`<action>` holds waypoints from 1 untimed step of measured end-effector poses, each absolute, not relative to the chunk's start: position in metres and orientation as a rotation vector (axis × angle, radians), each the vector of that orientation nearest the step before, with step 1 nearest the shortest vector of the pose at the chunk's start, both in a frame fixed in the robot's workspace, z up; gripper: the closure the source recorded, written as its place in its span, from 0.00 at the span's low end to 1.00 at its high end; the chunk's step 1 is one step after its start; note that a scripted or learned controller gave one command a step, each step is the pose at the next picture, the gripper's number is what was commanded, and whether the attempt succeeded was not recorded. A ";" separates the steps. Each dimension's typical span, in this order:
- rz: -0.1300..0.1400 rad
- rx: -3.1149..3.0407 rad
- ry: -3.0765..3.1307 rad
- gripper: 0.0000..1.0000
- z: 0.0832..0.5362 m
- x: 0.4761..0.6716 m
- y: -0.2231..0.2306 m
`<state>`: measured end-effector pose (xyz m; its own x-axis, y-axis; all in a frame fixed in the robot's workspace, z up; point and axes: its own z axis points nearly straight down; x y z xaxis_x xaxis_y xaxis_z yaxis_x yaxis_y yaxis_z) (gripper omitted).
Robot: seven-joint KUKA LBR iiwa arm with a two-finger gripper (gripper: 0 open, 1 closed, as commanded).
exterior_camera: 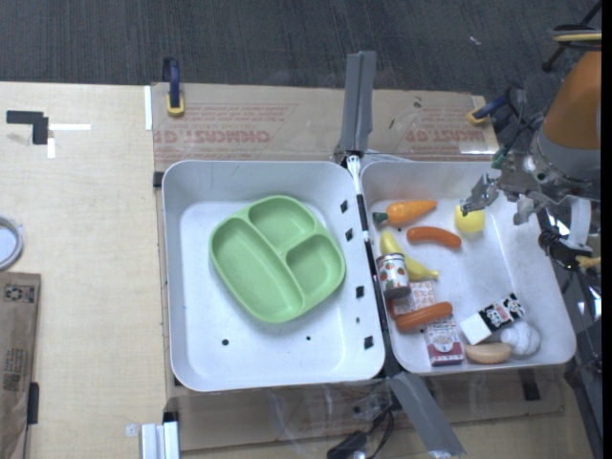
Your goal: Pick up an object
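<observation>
Two dark fingers are seen spread apart, with nothing between them, just above and right of the yellow lemon; the gripper is held over the right bin near its far wall; left of the lemon lie a carrot and an orange sausage; far left of the lemon, a green divided plate is seen in the left bin.

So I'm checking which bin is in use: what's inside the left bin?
The left bin holds one green divided plate, lying flat, its three compartments bare. Whatever sits beneath the plate is covered. A few small dark marks dot the bin floor around it.
</observation>
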<state>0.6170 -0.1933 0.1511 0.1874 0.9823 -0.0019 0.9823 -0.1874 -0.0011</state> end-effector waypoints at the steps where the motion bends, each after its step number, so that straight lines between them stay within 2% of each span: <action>1: -0.003 2.406 2.022 0.00 0.091 0.635 -0.195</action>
<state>0.6351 -0.1948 0.0915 0.1721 0.9851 -0.0011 0.9851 -0.1721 -0.0020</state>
